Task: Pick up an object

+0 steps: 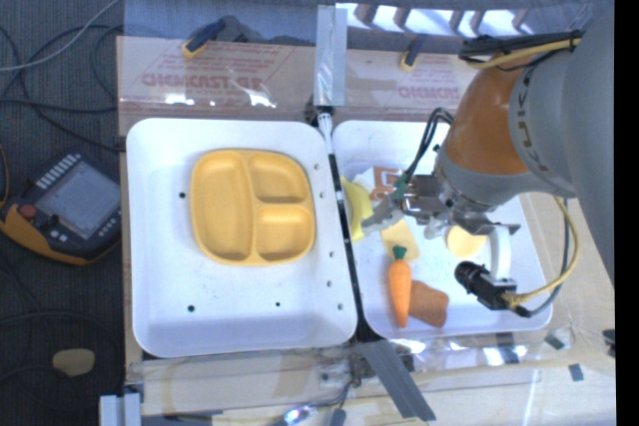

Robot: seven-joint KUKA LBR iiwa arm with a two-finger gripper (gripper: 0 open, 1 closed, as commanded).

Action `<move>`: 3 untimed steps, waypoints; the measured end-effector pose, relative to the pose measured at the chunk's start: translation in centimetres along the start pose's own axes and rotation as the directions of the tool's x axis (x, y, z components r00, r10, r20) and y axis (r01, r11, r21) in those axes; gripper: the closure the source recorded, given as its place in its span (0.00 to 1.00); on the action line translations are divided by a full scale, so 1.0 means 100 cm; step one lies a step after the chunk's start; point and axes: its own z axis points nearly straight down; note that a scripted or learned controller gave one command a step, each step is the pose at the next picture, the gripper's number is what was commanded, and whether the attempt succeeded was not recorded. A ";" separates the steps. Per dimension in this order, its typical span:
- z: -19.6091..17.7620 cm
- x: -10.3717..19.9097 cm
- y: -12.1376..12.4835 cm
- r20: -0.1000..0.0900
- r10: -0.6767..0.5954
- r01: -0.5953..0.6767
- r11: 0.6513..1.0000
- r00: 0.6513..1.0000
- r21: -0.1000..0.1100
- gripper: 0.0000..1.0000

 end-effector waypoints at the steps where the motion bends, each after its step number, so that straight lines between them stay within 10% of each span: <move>1: 0.087 -0.055 0.023 -0.001 0.148 -0.148 0.989 0.989 0.000 0.00; 2: 0.092 -0.049 -0.005 -0.003 0.258 -0.258 0.966 0.966 -0.024 0.00; 3: 0.086 -0.048 -0.005 -0.004 0.254 -0.254 0.967 0.967 -0.016 1.00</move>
